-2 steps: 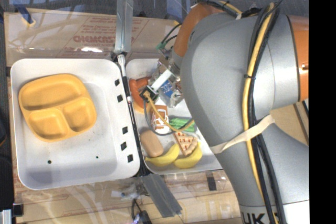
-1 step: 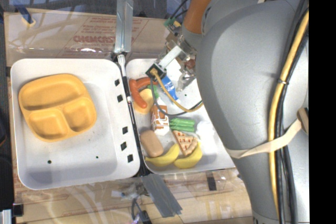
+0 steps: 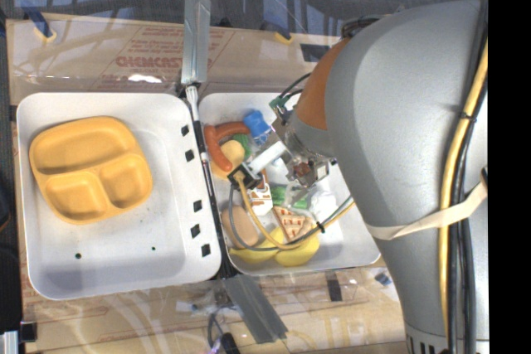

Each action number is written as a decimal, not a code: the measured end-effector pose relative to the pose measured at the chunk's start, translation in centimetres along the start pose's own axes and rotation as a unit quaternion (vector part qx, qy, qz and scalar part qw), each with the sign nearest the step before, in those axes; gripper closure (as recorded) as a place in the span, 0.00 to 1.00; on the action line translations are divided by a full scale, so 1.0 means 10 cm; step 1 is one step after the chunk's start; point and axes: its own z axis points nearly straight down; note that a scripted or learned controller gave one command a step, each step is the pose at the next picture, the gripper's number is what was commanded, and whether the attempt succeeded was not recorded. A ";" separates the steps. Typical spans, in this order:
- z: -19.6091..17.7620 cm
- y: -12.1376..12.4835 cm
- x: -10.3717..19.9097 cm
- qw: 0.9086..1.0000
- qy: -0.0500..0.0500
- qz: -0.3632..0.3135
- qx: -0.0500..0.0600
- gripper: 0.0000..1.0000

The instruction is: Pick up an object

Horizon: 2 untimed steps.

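My gripper (image 3: pixel 292 168) hangs low over the middle of the right bin (image 3: pixel 355 254), among a pile of small things. An orange curved piece (image 3: pixel 221 136) and a yellow rounded item (image 3: pixel 234 153) lie at the bin's left, with a blue object (image 3: pixel 255 125) just behind them. Nearer the front lie a yellow banana (image 3: pixel 280 254), a waffle-patterned piece (image 3: pixel 291 221), a tan round item (image 3: pixel 241 221) and a small white and orange carton (image 3: pixel 261 196). A green bit (image 3: pixel 286 196) shows right below the gripper. The grey arm hides the bin's right half.
The left bin (image 3: pixel 108 265) holds a yellow divided tray (image 3: pixel 90 167) in its back left part. A grey divider bar (image 3: pixel 196 41) runs between the bins at the back. Brown cardboard lines the bench around both bins.
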 end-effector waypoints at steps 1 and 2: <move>0.15 0.37 0.53 0.997 0.011 0.077 -0.006 0.00; 0.16 0.43 0.81 0.995 0.010 0.101 -0.006 0.00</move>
